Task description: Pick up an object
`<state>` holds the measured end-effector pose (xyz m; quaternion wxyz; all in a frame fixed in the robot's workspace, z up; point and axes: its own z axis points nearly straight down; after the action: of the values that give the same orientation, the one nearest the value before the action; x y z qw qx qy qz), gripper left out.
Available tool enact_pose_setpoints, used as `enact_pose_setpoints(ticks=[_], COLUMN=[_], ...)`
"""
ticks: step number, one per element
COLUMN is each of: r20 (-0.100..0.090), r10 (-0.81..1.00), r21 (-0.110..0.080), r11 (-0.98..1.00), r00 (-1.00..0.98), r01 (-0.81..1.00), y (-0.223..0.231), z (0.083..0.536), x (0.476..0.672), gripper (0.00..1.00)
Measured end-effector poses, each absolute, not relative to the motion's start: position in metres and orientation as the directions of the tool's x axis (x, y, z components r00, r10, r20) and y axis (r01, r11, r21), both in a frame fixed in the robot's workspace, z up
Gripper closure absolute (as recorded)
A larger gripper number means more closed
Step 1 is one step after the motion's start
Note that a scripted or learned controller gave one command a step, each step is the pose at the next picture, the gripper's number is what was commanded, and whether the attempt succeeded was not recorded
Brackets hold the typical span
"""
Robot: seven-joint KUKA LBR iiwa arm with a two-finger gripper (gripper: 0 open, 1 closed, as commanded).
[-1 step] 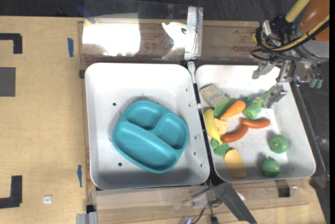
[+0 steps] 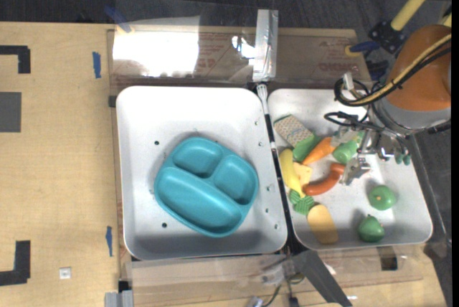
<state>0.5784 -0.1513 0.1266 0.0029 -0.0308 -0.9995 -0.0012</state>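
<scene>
The gripper (image 2: 356,163) is lowered into the right bin (image 2: 419,216) at right of frame, among crowded toy food: carrot (image 2: 320,149), two green apples (image 2: 381,196), banana (image 2: 288,168). Jaw state cannot be told. A teal divided tray (image 2: 206,185) is seen in the left bin (image 2: 136,155).

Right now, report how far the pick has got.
Done: the gripper is low in the right bin, among the toy food beside the red-orange piece. In hand: I cannot tell; nothing shows between its fingers. Left: the grasp and the lift. The two green fruits lie on the bin floor, and the teal tray sits in the left bin.
</scene>
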Motion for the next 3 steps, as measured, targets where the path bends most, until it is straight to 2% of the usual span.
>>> enact_pose_setpoints(ticks=[1, 2, 3], r20=[-0.013, -0.017, -0.017], r10=[0.03, 0.109, 0.179], r21=[-0.002, 0.0, 0.001], r11=[1.0, 0.994, 0.984], r00=[-0.999, -0.994, -0.984], r01=[0.03, 0.109, 0.179], y=[-0.111, -0.093, -0.096], z=[0.09, 0.09, 0.09], x=[0.551, 0.53, 0.49], gripper=[0.0, 0.0, 0.0])
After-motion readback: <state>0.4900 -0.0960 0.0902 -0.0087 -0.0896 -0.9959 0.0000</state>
